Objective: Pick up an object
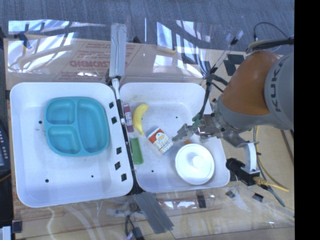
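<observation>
The claw (186,130) sits low over the right bin (165,91), reaching in from the arm's (255,91) grey wrist just below the orange band; its metal fingers point left toward the middle of the bin, and from this slanted view they look slightly parted with nothing between them, though the tips are small and partly blurred, so I cannot tell for sure whether they are released or clenched. Just left of the fingertips lies a small carton (160,140), white with orange and red printing, tilted on the bin floor, near the claw but seemingly not gripped. Directly below the claw rests a round white bowl (194,163), upside down or lidded, close to the bin's lower right corner and just beside the carton. Farther left, a yellow banana (139,117) lies roughly upright in the picture, next to a slim dark red stick-like item (128,118) against the bin's left wall, with a green oblong piece (136,151) below them along the same wall. Beyond the divider, the left bin (30,184) holds a teal compartment plate (77,125) with three sections, lying flat. Both bins stand on the table (65,64), whose surface shows brown cardboard under clear plastic sheeting.
</observation>
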Controlling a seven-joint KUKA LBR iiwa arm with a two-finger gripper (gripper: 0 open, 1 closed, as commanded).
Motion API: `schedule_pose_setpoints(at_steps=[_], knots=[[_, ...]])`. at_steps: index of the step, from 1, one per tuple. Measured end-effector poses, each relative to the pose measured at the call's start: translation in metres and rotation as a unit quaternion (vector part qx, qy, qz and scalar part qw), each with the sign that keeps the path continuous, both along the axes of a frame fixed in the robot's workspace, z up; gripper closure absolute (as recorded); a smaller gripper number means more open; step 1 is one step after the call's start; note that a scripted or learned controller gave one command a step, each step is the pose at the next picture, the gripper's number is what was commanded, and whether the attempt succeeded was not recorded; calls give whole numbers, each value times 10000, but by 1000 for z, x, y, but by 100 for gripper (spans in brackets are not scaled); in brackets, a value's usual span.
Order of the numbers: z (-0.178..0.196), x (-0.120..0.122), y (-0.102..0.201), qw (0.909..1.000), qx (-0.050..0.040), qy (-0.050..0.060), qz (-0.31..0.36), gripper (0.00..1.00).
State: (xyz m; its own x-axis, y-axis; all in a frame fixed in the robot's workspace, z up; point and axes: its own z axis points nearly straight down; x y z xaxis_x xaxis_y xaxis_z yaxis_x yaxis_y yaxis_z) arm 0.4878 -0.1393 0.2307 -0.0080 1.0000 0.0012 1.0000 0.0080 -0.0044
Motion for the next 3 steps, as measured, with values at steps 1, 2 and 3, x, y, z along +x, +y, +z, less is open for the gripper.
schedule_pose_setpoints(at_steps=[1, 2, 3], knots=[[-120, 25, 30, 9996, 0, 18, -279, 0], [-110, 26, 29, 9997, -3, 19, -262, 100], [-39, 49, 50, 9954, -10, -5, -955, 100]])
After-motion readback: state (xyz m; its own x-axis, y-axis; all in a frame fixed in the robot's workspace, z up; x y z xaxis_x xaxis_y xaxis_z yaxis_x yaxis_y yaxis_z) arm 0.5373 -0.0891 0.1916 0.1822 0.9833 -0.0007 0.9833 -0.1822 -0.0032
